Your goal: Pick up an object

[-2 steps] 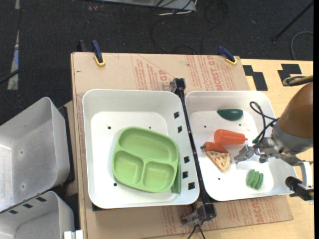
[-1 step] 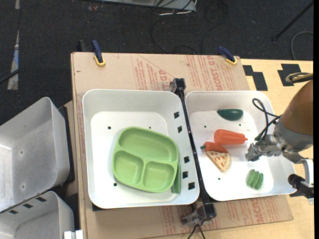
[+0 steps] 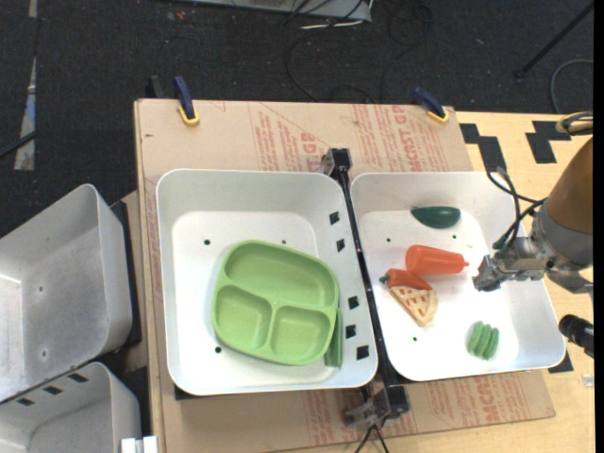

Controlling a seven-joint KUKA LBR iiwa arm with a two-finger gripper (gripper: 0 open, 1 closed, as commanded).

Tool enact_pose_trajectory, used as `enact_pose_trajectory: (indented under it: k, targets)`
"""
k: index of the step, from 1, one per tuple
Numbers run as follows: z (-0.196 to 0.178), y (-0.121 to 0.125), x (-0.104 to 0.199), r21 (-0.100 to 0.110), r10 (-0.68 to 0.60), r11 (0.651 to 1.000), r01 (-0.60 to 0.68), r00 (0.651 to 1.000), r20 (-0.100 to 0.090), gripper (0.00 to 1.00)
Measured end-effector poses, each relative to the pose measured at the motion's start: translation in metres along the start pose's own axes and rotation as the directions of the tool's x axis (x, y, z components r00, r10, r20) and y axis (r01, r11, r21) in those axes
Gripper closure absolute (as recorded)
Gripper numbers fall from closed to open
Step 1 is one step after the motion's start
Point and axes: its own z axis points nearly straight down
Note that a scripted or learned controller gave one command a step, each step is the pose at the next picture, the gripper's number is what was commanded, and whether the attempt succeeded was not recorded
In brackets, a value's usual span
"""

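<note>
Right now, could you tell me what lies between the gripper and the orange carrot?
In the camera view, only bare white bin floor lies between the gripper and the orange carrot.

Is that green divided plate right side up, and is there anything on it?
Right side up and empty: the plate lies flat in the left bin, its three hollows facing up, bare green.

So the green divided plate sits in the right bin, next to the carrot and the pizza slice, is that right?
Not quite. The camera view shows the green divided plate in the left bin, by itself. The carrot and the pizza slice lie in the right bin, where the tool is.
</note>
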Motion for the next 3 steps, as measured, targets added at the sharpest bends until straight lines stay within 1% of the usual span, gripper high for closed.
enact_pose_trajectory:
  k: [1,2,3]
  targets:
    - [-0.043,0.002,-0.003,-0.001,0.0,1.0,0.0,1.0,0.001,1.0]
    - [-0.091,0.013,-0.005,-0.002,0.0,1.0,0.0,1.0,0.001,1.0]
    - [-0.097,0.022,0.053,0.002,-0.004,1.0,0.004,1.0,-0.003,1.0]
